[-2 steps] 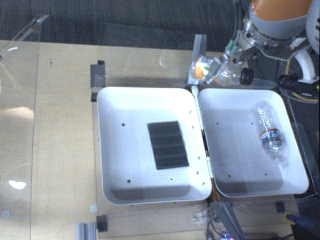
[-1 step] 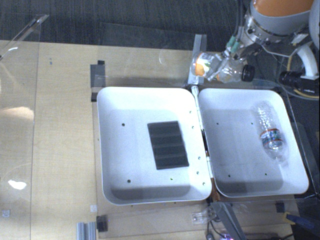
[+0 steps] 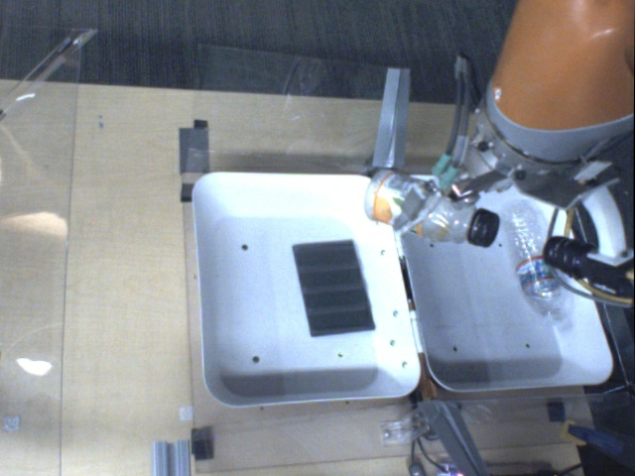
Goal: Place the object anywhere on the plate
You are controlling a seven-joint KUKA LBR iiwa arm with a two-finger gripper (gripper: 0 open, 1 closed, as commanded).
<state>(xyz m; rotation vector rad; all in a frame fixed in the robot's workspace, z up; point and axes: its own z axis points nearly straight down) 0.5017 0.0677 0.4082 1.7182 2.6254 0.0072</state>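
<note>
The object (image 3: 389, 198), a small orange-and-pale thing too blurred for us to name, sits at the tip of the pincer (image 3: 405, 206), over the rim between the two bins; we cannot tell whether the pincer is clamped on it or merely beside it. The dark ribbed plate (image 3: 333, 287) lies below and to the left of the pincer, flat in the left bin (image 3: 228, 266). We judge the object light, smooth and rounded, so likely slippery; we would grip it across its middle. A clear crumpled bottle (image 3: 536, 271) lies to the pincer's right in the right bin (image 3: 496, 355).
</note>
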